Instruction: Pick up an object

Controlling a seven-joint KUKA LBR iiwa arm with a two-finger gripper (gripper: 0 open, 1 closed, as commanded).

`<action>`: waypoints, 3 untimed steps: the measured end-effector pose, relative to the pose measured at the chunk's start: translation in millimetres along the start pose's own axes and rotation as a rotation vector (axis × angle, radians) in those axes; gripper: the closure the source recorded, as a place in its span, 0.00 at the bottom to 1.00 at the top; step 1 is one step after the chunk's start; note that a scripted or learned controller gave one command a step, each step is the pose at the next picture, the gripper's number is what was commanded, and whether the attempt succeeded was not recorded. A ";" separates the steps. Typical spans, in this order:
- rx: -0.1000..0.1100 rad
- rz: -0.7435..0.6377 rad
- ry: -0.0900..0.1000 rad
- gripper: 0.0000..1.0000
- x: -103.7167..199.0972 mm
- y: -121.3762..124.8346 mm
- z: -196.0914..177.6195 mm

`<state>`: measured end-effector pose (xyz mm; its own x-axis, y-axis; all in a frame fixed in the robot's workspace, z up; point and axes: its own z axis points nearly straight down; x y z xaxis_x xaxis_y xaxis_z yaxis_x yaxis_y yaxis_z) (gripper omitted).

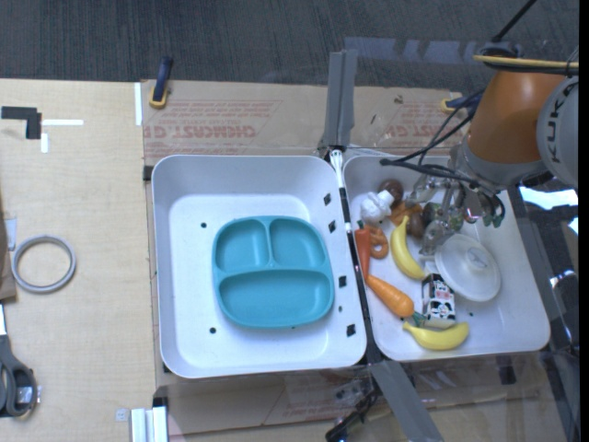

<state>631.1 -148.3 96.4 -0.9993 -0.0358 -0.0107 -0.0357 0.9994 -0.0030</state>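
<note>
In the right bin (525,274), a curved yellow banana (403,250) lies beside the hand (440,230); its grip state is unclear.

right bin (515,334) crowded with bananas (405,247), carrots (390,294), left bin's rim (184,274) open

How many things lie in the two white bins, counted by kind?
Bananas: 2
Carrots: 2
Teal divided plate: 1
White round lid: 1
Small printed carton: 1
White and brown pieces, unclear: 2
Total: 9
</note>
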 end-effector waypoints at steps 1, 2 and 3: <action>-0.002 0.103 0.004 0.00 55.1 36.6 1.2; 0.000 0.334 0.003 0.00 66.3 54.9 1.0; 0.001 0.315 0.003 0.00 60.0 56.6 1.0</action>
<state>569.1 -93.9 94.6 -0.9613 0.2753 -0.0080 0.2753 0.9614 -0.0012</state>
